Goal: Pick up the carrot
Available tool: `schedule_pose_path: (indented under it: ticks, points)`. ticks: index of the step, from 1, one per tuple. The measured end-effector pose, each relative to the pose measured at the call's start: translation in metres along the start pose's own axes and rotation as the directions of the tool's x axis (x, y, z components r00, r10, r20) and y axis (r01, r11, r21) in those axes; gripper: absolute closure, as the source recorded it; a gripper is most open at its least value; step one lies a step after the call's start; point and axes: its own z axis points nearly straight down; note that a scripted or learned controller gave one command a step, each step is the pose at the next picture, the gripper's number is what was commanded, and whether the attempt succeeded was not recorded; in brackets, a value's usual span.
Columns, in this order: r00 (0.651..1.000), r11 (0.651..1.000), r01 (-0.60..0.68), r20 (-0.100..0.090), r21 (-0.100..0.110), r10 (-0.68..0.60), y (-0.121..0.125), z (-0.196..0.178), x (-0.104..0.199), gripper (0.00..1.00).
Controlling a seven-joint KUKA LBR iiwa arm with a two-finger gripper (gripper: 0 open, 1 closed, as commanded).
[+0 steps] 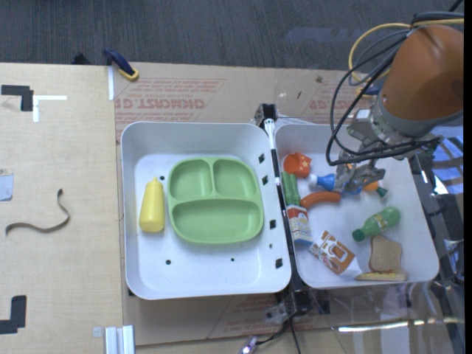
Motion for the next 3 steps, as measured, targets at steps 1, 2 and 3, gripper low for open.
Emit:
schedule_pose_path:
  ticks: [1,2,3]
  points:
    - [1.0,1.0,0.0,-0.001,-0.002,0.0,0.0,0.001,0.0,0.0]
    - [1.0,1.0,0.001,-0.002,0.0,-0.001,-0.06,-0.021,0.041,0.0]
    - [0.997,0.997,0.079,0.0,-0.001,-0.079,-0.105,0.097,0.055,0.0]
